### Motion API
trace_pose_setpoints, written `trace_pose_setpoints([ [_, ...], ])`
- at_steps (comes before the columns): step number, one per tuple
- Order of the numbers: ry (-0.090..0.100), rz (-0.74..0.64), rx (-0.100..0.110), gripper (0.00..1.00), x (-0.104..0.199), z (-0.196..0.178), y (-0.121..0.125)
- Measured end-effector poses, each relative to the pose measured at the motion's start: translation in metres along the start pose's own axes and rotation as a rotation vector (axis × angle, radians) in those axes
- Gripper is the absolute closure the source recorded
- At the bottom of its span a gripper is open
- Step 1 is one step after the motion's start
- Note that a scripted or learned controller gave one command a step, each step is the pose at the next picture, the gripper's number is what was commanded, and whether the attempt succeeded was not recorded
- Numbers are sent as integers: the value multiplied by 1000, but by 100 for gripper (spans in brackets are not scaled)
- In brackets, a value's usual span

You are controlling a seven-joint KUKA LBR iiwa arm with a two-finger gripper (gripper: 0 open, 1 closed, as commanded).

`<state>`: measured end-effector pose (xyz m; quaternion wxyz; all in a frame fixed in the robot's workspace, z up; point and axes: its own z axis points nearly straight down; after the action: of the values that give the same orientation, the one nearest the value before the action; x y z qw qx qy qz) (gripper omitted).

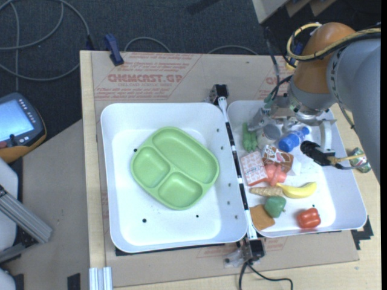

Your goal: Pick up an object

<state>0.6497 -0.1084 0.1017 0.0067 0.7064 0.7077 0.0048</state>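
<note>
The gripper (283, 127) hangs low in the right bin (351, 213); I cannot tell its state. A blue bottle (290, 142) lies just beside it at five o'clock.

A brown board bench (151, 77) carries two shallow white bins side by side — the left bin (115, 162) and right bin (344, 192). Their inner rims touch.
</note>
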Motion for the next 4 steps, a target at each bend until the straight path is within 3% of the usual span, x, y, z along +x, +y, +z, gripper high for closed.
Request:
trace_pose_setpoints([
  [1, -1, 6, 11, 0, -61, -28, -10],
  [2, -2, -2, -6, 0, -53, 1, -67],
  [3, 4, 4, 18, 0, -56, 16, -110],
  [4, 0, -3, 13, 0, -8, 16, -82],
])
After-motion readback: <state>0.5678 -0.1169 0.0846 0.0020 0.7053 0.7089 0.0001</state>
